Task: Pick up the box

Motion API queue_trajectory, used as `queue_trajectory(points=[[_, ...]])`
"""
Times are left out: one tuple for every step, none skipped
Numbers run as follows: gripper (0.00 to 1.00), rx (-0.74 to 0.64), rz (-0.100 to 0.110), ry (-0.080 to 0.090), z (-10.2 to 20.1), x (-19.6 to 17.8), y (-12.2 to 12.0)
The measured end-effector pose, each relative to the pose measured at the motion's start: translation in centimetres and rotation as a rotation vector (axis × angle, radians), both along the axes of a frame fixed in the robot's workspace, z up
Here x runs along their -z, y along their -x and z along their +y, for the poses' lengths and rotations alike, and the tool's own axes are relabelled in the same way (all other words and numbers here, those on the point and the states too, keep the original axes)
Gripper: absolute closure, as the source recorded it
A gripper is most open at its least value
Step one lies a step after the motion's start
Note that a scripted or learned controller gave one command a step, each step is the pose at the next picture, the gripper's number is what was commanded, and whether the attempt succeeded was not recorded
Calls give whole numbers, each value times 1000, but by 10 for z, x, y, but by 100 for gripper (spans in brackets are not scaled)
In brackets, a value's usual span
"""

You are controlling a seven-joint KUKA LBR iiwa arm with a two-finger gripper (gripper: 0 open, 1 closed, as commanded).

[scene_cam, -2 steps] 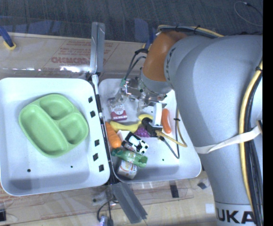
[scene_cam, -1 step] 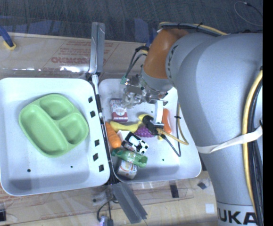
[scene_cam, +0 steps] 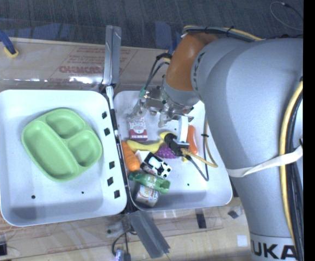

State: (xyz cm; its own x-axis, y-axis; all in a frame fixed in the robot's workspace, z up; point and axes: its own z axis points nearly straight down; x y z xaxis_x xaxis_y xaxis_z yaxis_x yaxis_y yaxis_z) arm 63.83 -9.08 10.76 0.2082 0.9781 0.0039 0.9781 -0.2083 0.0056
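Left bin point(scene_cam: 16, 200): green divided plate point(scene_cam: 62, 143) near its centre. Right bin point(scene_cam: 217, 192): small red-and-white box point(scene_cam: 138, 128) flat by the left wall, toward the far edge; nearer, a yellow banana point(scene_cam: 146, 144), orange carrot point(scene_cam: 130, 156), black-and-white cow toy point(scene_cam: 158, 166), jar with green lid point(scene_cam: 148, 192) at the near edge. Gripper point(scene_cam: 160, 110) hangs just right of the box, nothing seen grasped; jaw state cannot be told.
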Motion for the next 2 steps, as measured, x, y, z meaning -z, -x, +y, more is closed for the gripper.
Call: queue_trajectory(points=[[100,-4,0,0,0,-10,0],[0,-4,1,0,0,-10,0]])
